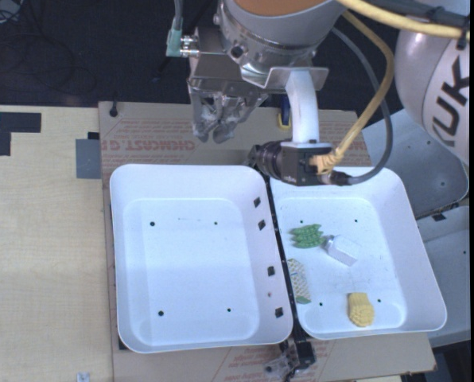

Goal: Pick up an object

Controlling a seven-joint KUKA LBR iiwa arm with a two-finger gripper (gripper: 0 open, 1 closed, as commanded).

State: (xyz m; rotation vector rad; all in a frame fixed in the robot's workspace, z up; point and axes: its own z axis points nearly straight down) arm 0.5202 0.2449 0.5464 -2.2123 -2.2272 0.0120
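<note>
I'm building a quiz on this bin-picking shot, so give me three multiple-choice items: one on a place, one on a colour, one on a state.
1. Which bin holds the yellow object?
A. the left bin
B. the right bin
C. neither, it lies on the bench

2. What colour is the small leafy object near the middle of the right bin?
A. red
B. blue
C. green

3. Where is the gripper?
A. raised above the far edge of the left bin
B. pressed down among the objects in the right bin
C. resting on the yellow object

Answers: 1 B, it lies near that bin's front edge. 2 C, it shows plain green against the white floor. 3 A, it hangs over the cardboard behind the left bin, away from every object.
</note>
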